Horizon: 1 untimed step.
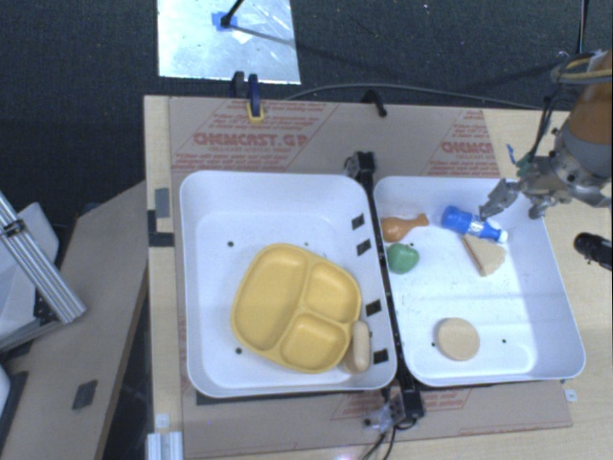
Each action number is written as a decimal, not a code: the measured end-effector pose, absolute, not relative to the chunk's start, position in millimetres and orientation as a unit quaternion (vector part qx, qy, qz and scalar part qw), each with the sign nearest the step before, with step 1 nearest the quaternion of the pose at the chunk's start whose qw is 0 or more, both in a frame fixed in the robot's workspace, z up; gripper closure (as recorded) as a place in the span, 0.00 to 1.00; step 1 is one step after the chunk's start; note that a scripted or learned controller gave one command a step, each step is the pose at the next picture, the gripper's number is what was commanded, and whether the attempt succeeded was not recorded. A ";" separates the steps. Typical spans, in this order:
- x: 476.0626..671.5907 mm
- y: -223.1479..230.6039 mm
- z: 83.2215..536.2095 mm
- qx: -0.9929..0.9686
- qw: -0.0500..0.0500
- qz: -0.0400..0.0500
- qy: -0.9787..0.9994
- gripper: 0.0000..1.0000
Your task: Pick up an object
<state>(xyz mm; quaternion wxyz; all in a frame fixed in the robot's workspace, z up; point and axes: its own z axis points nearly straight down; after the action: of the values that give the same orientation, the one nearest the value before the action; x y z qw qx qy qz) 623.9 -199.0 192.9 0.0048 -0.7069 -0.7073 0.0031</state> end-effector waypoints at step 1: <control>627.1 -198.4 201.2 -0.706 -0.001 0.000 -0.708 0.00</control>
<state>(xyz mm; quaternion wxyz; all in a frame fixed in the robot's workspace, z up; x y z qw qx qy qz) 627.1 -198.4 201.2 -0.0007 -0.7058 -0.7084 -0.0004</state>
